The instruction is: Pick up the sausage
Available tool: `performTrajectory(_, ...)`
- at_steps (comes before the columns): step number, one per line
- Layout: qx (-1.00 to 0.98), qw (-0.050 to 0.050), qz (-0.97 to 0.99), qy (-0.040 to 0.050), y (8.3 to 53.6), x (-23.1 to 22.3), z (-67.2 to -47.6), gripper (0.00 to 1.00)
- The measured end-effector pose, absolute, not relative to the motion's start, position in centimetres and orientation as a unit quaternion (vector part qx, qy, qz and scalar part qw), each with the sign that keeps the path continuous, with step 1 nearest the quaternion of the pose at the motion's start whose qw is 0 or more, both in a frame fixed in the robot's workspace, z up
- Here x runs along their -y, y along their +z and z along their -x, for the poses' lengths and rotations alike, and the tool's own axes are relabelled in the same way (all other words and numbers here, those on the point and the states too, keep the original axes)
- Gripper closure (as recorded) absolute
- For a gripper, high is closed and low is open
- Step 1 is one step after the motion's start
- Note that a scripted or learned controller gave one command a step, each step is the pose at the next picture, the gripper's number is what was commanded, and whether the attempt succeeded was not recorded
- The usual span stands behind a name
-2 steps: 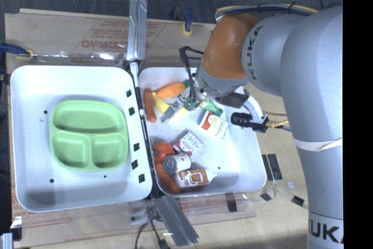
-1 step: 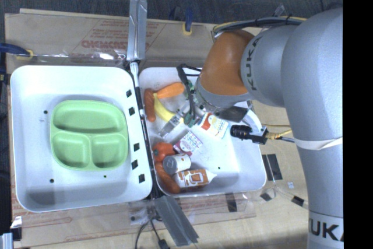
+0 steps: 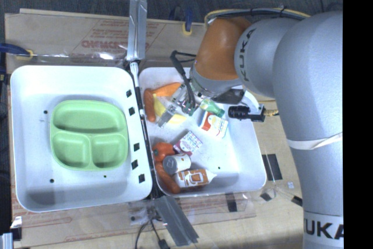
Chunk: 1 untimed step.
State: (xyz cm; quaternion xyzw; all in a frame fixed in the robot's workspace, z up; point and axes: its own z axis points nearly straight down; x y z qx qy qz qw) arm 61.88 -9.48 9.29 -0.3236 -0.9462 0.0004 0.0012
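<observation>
My hand (image 3: 178,103) hangs low in the right bin (image 3: 247,175), over the clutter at its upper left. The sausage (image 3: 149,104) lies just to its left, against the bin's left wall, long axis running up-down. Whether I grip anything, I cannot tell.

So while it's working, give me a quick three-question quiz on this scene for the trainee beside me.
1. True or false: the green tray lies in the right bin.
2. Multiple choice: the gripper is above A) the left bin, B) the right bin, C) the green tray.
3. Short answer: how many compartments does the green tray have?

Key: 1 false, it lies in the left bin. 2 B, among the cluttered items at that bin's far left. 3 three, one long and two smaller.
</observation>
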Motion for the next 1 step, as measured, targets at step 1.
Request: performTrajectory(1,0.951,0.0,0.309,0.0001,9.2,10.89,-56.78,0.0)
